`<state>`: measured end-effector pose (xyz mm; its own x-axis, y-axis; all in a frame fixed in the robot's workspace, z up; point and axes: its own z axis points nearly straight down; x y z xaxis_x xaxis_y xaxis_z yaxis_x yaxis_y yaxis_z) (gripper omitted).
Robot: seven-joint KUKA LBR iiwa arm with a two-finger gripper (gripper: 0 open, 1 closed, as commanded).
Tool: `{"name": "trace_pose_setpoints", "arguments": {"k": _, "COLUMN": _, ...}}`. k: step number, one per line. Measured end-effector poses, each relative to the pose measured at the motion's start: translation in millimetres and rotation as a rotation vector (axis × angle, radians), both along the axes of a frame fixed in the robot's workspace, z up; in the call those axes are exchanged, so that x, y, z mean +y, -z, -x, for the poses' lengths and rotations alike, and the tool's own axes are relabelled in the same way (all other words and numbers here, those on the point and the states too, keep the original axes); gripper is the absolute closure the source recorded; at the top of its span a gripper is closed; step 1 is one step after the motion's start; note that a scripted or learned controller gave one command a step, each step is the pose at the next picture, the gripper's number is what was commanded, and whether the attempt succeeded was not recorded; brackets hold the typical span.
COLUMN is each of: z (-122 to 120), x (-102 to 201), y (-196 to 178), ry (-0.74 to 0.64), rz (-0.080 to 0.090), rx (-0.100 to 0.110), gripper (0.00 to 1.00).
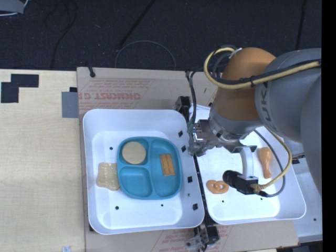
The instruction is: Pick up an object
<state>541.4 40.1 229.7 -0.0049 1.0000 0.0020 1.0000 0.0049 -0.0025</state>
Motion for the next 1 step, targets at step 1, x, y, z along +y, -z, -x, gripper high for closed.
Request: {"name": "trace_pose_setpoints", "arguments": {"k": 1, "z": -3.2, "x": 43.4, "y": 1.2, "ry": 0.0, "rz": 0.001, "rx": 0.001, "gripper": 1.0}}
